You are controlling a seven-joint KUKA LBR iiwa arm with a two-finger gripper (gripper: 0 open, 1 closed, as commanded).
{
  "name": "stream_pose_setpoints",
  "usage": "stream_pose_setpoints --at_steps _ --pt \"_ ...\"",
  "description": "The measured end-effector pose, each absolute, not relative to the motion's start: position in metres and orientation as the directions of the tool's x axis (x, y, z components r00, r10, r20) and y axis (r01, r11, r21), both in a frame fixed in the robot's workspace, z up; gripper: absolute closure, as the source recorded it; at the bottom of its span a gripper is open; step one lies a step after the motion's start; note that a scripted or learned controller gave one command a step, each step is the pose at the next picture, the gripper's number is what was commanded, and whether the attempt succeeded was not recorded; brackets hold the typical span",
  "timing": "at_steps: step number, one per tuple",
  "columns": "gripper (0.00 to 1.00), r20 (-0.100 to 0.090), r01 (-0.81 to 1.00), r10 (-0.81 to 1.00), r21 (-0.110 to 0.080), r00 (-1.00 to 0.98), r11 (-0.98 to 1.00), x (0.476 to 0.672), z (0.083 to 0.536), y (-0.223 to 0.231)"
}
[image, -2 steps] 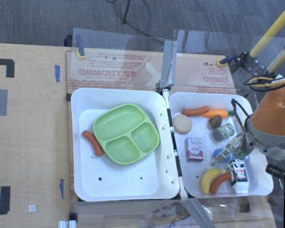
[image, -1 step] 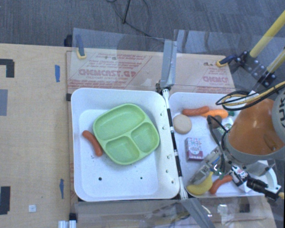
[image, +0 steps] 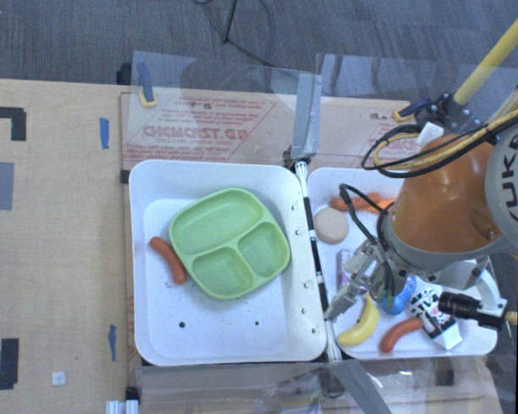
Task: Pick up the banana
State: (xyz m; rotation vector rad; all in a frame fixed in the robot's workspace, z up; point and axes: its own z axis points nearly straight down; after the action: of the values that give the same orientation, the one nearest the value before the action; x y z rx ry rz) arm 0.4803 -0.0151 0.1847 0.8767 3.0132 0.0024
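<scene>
The hand (image: 351,292) hung low in the right bin (image: 483,341), fingers spread apart and holding nothing, just beside the banana (image: 362,325) lying below it.

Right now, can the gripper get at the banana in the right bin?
Probably yes. The gripper sits low, right at the banana, which lies exposed near the right bin's front wall. The blue item and a sausage crowd its right side.
</scene>
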Motion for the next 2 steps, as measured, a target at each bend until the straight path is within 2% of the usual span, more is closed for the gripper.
stream_pose_setpoints --at_steps 1,2 --pt "0.0 -0.005 0.333 0.333 0.002 -0.943 0.943 0.4803 0.1849 -0.0461" --pt "0.0 -0.004 0.331 0.331 0.002 -0.944 0.944 0.4804 0.1849 -0.0421"
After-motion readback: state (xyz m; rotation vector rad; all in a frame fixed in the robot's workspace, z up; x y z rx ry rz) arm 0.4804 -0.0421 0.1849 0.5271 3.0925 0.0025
